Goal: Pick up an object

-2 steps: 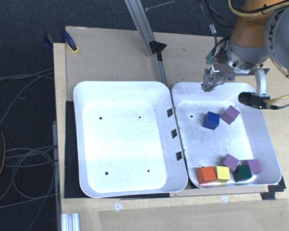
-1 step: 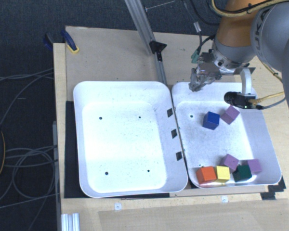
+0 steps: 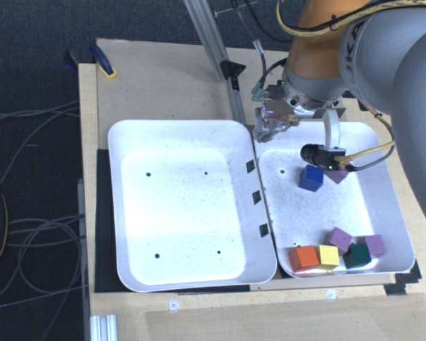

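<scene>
My gripper (image 3: 265, 128) hangs over the back left corner of the right bin (image 3: 394, 212), close to the divider between the bins. A blue cube (image 3: 311, 178) lies in that bin, a little right of and in front of the gripper, with a purple block (image 3: 336, 175) touching its right side. Along the bin's front wall sit an orange cube (image 3: 304, 258), a yellow cube (image 3: 329, 256), a dark green block (image 3: 356, 256) and two purple blocks (image 3: 339, 237) (image 3: 374, 244). Nothing shows in the gripper.
The left bin (image 3: 117, 190) is a shallow white tray beside the right one. A slanted metal post (image 3: 213, 41) rises behind the bins. A small black cylinder with a cable (image 3: 317, 153) hangs from the wrist over the blue cube. Cables lie on the floor at left.
</scene>
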### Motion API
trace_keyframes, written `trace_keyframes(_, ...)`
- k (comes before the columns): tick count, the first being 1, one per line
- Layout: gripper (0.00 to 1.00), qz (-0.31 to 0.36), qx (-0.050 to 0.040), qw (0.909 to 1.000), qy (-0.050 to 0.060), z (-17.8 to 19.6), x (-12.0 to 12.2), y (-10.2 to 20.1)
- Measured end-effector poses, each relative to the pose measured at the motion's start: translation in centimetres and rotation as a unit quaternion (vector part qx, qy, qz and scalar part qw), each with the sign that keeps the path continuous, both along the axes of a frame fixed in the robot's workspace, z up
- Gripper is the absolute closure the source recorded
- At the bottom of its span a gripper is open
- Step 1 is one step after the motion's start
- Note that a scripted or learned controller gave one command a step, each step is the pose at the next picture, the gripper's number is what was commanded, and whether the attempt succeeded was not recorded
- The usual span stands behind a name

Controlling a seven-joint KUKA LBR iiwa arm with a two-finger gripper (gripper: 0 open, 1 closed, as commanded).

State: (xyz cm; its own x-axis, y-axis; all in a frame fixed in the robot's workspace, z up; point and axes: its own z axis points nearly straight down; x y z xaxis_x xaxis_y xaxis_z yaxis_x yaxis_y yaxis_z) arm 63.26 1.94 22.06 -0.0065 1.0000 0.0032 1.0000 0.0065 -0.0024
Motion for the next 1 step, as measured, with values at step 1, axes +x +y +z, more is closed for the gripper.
trace_keyframes(1, 1.00, 0.000, 0.0000, 1.0000, 0.000, 0.66, -0.91, 4.30)
